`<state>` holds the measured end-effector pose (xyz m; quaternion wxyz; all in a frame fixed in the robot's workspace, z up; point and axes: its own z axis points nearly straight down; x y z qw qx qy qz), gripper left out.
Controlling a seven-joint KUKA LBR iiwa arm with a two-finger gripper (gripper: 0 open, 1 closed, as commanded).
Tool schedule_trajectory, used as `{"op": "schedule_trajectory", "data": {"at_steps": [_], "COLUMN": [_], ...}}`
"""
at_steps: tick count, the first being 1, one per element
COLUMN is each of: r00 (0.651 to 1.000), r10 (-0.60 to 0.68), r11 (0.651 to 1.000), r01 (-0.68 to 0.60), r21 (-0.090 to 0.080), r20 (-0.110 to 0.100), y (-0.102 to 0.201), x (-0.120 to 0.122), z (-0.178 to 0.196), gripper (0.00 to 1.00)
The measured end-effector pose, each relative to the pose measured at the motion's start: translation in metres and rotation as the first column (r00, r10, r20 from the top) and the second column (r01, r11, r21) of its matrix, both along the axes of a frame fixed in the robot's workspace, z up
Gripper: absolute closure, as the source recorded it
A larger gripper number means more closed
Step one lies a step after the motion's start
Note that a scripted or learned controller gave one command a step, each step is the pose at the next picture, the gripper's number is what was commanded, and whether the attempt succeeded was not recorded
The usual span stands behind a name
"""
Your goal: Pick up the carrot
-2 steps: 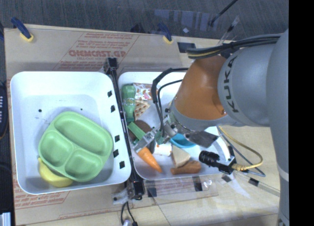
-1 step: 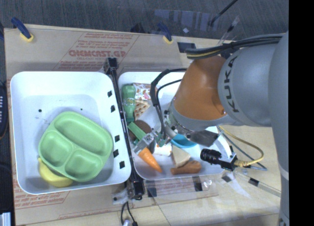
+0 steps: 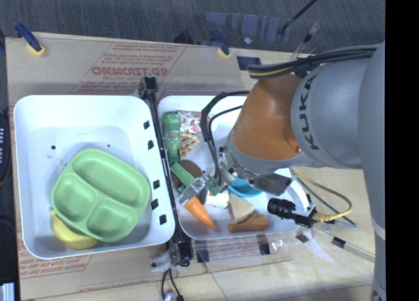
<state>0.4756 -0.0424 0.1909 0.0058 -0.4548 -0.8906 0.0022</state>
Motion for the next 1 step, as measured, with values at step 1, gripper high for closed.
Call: {"op": "schedule_trajectory", "data": {"at_steps": [1], "r00": [0.971], "r10": [-0.241], "r11": [0.971], "r01": [0.241], "r21": [-0.002], "r20": [0.003], "y": [-0.0550], "x": [-0.0004], "z": [-0.1005], "gripper": [0.00]}}
